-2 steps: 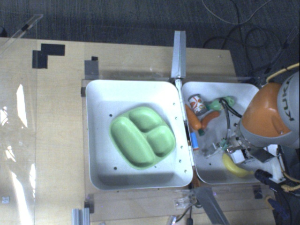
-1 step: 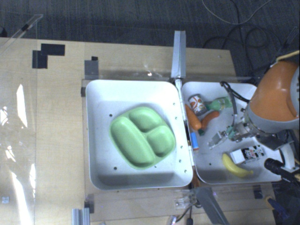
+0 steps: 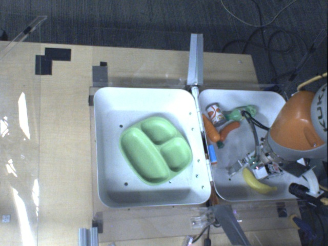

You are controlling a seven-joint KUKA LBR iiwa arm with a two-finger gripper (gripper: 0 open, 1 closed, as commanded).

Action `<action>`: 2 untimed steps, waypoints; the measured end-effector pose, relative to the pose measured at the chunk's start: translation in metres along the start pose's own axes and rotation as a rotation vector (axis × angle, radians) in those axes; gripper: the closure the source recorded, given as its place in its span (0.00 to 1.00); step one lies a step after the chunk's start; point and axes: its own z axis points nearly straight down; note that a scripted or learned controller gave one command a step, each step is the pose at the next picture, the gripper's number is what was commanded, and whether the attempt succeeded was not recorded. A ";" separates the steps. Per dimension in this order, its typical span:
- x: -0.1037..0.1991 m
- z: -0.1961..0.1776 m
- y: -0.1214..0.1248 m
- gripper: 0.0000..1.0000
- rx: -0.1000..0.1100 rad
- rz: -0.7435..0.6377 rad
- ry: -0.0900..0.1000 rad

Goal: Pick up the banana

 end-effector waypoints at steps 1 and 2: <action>-0.001 -0.013 0.004 1.00 -0.008 -0.001 -0.005; -0.021 -0.021 0.008 1.00 0.006 0.027 0.004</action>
